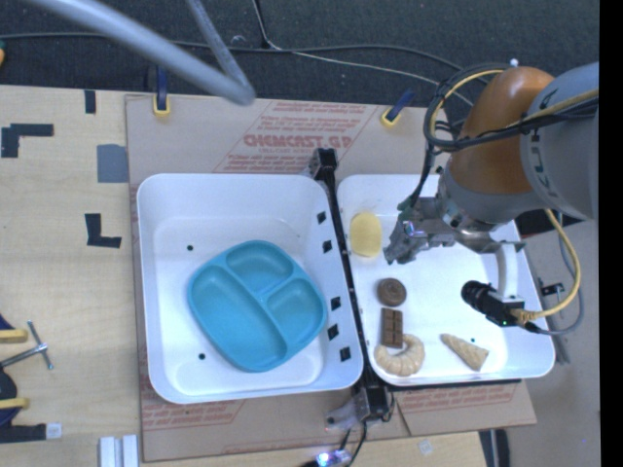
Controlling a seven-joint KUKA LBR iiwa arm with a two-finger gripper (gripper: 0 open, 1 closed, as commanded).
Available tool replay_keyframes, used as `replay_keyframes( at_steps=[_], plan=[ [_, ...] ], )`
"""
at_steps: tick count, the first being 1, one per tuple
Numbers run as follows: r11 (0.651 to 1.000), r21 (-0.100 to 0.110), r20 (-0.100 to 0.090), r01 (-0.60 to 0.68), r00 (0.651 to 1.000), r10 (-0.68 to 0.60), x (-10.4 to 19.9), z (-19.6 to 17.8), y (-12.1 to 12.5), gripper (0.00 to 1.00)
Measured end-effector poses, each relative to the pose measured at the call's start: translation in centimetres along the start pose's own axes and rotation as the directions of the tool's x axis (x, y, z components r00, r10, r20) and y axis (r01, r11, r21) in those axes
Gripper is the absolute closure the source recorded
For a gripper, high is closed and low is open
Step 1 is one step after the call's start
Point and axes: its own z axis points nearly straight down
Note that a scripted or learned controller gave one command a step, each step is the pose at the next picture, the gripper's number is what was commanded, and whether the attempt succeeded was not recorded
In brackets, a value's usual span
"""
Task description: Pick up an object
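With the gripper (401, 246) hovering low in the right bin (506, 358), its opening impossible to judge, the nearest target is the pale yellow round piece (366, 233) just beside it, best approached by centring squarely overhead before descending.

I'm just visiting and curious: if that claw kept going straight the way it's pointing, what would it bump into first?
The gripper points down and left in the right bin. It would probably meet the bin's white floor first, close beside the yellow lemon-like piece. How high it hangs is hard to judge from above, so it might graze that piece instead.
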Motion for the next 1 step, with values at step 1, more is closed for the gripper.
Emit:
replay_keyframes(
  at_steps=[1],
  plan=[
    [1.0,0.001,0.0,0.0,1.0,0.0,4.54,0.01,0.4,1.0]
  ],
)
